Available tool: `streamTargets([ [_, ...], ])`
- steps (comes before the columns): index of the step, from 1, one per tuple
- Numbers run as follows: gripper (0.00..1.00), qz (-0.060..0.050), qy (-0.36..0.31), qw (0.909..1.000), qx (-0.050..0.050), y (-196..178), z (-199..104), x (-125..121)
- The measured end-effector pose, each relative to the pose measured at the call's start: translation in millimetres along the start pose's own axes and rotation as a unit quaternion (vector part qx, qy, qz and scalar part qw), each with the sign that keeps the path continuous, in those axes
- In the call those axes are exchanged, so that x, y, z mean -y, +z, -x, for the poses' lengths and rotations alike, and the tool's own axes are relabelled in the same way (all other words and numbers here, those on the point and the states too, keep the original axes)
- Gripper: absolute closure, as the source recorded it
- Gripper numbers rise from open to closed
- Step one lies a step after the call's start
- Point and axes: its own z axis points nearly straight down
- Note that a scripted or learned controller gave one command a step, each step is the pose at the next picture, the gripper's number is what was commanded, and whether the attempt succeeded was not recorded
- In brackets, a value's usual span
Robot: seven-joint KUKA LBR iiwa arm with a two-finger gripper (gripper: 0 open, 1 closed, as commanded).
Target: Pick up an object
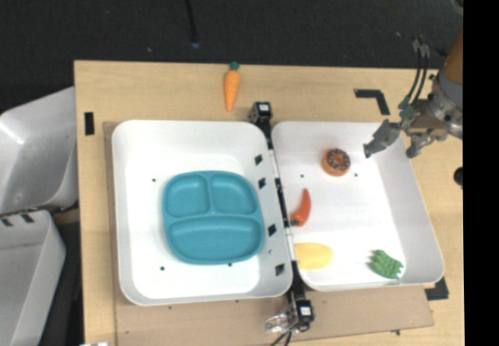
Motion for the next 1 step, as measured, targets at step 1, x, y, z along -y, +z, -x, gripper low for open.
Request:
streamTargets([
  [1,0.0,0.006,-0.001,1.0,0.001,-6.7,-0.5,-2.0],
])
